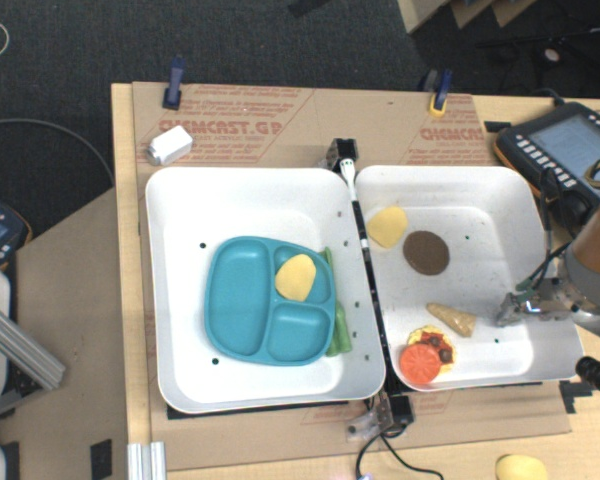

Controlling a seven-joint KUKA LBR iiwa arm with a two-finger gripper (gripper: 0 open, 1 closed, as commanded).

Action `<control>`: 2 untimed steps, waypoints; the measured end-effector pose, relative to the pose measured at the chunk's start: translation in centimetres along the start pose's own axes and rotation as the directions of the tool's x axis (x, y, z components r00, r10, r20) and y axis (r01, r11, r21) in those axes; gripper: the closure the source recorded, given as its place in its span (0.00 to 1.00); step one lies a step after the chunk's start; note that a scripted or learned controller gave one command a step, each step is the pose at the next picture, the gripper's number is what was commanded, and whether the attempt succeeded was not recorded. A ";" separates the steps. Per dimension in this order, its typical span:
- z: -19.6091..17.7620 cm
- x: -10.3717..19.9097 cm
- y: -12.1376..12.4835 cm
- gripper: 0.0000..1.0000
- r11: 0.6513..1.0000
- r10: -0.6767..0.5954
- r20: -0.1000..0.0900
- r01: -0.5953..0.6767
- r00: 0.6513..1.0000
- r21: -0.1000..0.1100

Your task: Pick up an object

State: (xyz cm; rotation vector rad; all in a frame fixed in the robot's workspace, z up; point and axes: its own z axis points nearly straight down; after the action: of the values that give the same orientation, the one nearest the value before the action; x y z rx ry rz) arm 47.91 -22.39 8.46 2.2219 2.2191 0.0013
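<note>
- Spanning most of the view, the bench (280, 118) carries two white bins side by side.
- Left bin (180, 228) holds a blue tray (242, 303) with three compartments; a yellow piece (296, 277) lies in its upper right compartment, and a green strip (339, 330) sits along the tray's right edge.
- Right bin (480, 193) holds four loose objects: a yellow disc (387, 226) near the upper left, a brown disc (426, 252) just beside it, a tan wedge (452, 318) lower down, and an orange-red piece (421, 360) near the front wall.
- Gripper (510, 310) sits low over the right bin's right side, apart from the wedge; nothing shows between its fingers, and I cannot tell how wide they stand.
</note>
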 end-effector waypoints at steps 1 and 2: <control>0.0 0.0 0.0 1.00 1.000 0.000 0.000 0.000 1.000 0.000; 0.0 0.0 0.0 1.00 1.000 0.000 0.000 0.000 1.000 0.000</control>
State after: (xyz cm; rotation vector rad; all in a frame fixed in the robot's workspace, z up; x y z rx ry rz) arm 47.92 -22.38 8.46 2.2218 2.2191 0.0013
